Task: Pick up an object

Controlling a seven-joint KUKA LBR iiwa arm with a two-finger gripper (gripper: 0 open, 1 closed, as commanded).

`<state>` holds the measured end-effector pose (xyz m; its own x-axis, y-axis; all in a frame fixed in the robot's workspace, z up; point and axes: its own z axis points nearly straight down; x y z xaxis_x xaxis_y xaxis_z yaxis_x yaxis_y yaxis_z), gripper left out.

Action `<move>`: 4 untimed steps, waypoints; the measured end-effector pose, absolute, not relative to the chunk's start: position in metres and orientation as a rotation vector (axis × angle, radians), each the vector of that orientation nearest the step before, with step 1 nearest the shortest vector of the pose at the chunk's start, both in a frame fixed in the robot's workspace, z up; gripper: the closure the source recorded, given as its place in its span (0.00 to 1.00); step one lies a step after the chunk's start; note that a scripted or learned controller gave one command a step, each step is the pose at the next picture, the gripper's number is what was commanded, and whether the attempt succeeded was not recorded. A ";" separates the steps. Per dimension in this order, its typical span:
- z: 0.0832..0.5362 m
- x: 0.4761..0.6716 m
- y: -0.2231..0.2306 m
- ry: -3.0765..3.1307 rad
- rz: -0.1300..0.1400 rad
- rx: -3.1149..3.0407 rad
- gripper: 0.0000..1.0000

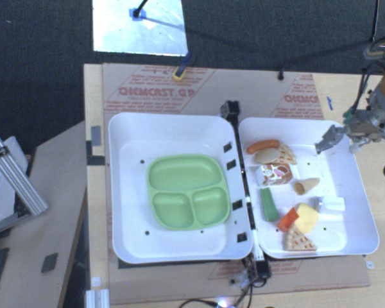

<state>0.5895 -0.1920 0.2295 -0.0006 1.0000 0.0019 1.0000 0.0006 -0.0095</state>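
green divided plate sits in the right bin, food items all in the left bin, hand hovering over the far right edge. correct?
Not quite: the bins are swapped. The camera view shows the green divided plate in the left bin and the food items, such as the hot dog and the green piece, in the right bin. The hand does hover over the far right edge.

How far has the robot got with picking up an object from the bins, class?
Done: the gripper is over the upper right part of the right bin. In hand: nothing shows between its fingers. Left: all of the pick. The sausage, cone, green piece and yellow piece lie on the bin floor, and the green tray sits in the left bin.
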 end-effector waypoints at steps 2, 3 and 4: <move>0.189 0.599 -0.198 -2.223 0.001 -2.220 0.00; 0.127 0.603 -0.200 -2.221 0.003 -2.218 0.00; 0.082 0.603 -0.200 -2.222 0.001 -2.220 0.00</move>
